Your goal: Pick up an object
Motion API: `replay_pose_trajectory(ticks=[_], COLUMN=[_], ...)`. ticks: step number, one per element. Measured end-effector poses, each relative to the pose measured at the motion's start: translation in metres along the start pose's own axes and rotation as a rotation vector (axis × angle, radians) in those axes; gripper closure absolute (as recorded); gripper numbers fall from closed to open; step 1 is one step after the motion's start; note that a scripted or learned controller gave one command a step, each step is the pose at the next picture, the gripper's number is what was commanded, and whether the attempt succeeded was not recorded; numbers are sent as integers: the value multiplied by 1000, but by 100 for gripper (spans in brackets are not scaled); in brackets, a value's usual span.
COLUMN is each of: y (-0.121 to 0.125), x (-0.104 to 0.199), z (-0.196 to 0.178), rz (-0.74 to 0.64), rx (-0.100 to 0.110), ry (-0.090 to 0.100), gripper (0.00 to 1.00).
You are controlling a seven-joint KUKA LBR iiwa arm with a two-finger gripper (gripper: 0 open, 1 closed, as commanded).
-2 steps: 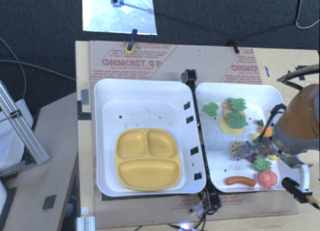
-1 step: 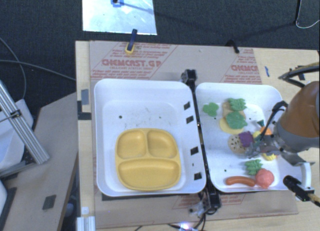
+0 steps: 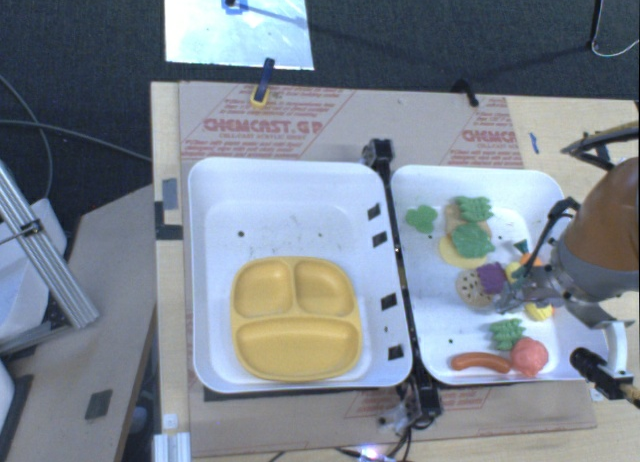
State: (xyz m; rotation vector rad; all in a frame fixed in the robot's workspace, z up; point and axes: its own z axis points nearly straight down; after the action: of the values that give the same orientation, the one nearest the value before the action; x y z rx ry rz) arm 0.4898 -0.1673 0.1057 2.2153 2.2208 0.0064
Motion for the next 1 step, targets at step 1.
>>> replay_pose_trajectory(ticks=[1], y=[1], x=[0], z=[-10], rz=[-1], rx=[-2], ry=[0], gripper=[100])
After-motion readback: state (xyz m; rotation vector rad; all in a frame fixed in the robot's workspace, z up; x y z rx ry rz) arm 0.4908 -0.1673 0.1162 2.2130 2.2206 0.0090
